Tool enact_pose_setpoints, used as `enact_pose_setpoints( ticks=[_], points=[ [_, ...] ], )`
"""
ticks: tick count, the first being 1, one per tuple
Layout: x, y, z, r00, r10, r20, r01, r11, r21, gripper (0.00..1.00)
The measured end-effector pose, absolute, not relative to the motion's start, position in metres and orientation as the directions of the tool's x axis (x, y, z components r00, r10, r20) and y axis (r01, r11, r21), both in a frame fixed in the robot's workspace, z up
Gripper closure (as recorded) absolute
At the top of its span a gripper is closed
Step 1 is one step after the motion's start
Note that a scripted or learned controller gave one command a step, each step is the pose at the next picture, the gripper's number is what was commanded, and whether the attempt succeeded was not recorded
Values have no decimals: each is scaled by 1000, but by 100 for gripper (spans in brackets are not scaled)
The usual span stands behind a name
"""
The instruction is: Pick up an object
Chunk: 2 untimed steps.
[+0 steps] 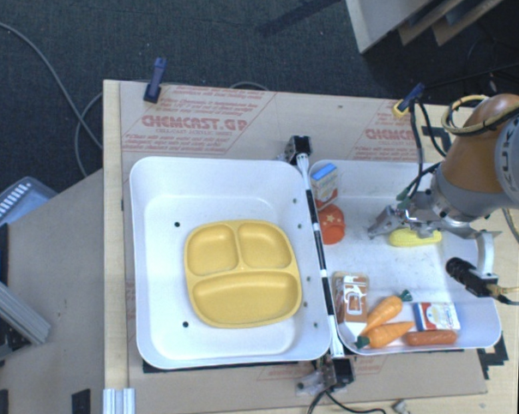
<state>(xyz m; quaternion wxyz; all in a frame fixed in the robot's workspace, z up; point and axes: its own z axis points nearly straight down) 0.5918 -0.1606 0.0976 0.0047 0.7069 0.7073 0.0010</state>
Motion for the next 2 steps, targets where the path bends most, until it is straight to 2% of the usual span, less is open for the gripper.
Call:
enact_pose_setpoints(
  ticks=[1, 2],
  points=[
    [598, -179, 91, -5, 1000, 3, 1000, 5, 13, 0],
    [599, -183, 98, -3, 1000, -6, 1000, 3, 18, 100]
  ],
)
